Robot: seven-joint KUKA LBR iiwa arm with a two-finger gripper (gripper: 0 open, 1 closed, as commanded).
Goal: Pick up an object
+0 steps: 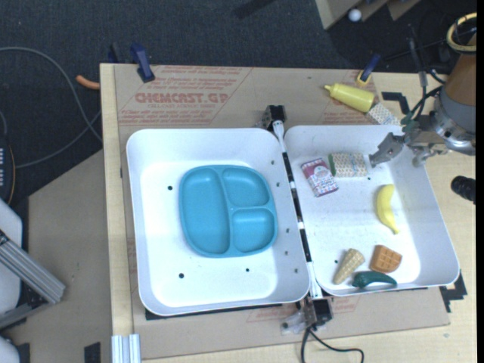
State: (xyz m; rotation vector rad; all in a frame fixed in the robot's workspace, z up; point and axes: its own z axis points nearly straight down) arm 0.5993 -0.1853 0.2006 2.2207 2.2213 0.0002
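In the right bin [435, 225] lie several small items. A red-and-white packet [319, 177] and a speckled pale block [348, 165] lie at the back. A yellow banana [387, 207] lies in the middle. An ice cream cone [348, 265], a waffle [386, 259] and a dark green piece [374, 280] lie along the front edge. My gripper [382, 151] hangs over the bin's back right part, just right of the speckled block and above the banana. Nothing is seen held in it.
The left bin [151, 263] holds a blue divided plate [227, 209]. A yellow bottle [352, 95] lies on the bench behind the right bin. The arm [454, 119] comes in over the right bin's far right corner. Clamps sit between the bins.
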